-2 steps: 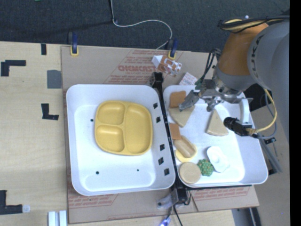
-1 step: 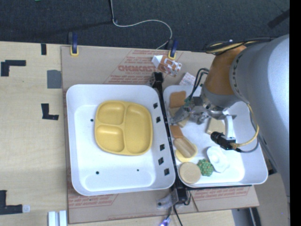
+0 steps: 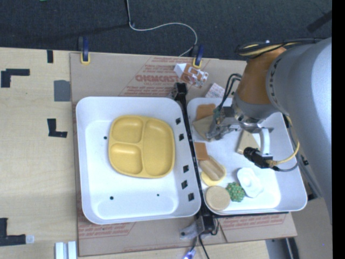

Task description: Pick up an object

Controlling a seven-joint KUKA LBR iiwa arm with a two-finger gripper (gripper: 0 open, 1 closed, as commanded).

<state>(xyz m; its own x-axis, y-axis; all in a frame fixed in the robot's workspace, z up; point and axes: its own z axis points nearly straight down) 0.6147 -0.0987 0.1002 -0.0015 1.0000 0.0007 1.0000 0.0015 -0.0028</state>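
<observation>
The right bin holds several small objects: an orange-brown block at its far left corner, a tan flat piece below it, an orange strip, a yellow dish, a tan round disc, a green broccoli piece, a white cup-like piece and a cream block. My gripper reaches down into the far left part of this bin, just right of the tan flat piece. The arm's grey and orange wrist covers the bin's far right part.
The left bin carries a yellow divided plate in its middle. A black divider clip row runs between the bins. Paper tags and a cable lie behind the bins on the cardboard.
</observation>
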